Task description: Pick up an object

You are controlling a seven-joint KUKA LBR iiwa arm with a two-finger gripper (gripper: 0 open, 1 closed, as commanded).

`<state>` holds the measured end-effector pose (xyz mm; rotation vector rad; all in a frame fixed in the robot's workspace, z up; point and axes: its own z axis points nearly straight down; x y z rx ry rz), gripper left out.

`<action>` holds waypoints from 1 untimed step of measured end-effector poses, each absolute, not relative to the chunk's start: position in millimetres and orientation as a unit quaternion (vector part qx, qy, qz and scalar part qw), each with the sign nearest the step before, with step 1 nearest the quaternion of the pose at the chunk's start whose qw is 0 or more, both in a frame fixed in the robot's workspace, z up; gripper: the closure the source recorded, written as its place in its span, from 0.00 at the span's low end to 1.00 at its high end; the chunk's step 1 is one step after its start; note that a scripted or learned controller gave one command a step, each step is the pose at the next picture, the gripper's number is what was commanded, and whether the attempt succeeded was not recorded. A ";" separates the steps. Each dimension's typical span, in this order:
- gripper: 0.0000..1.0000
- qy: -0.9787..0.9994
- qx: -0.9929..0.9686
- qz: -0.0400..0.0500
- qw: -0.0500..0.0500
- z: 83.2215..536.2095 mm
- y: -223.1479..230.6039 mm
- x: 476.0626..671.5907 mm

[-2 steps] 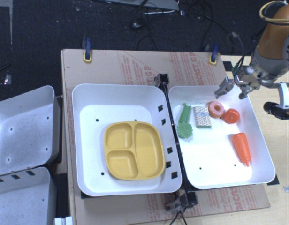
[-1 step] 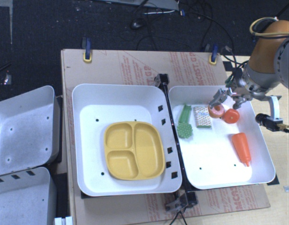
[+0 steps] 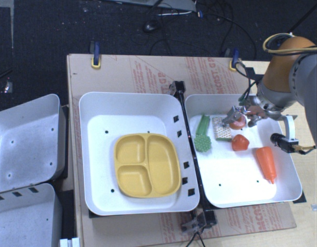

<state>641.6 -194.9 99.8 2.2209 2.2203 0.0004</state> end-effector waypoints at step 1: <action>1.00 0.708 0.707 -0.003 -0.003 111.5 -195.5 640.1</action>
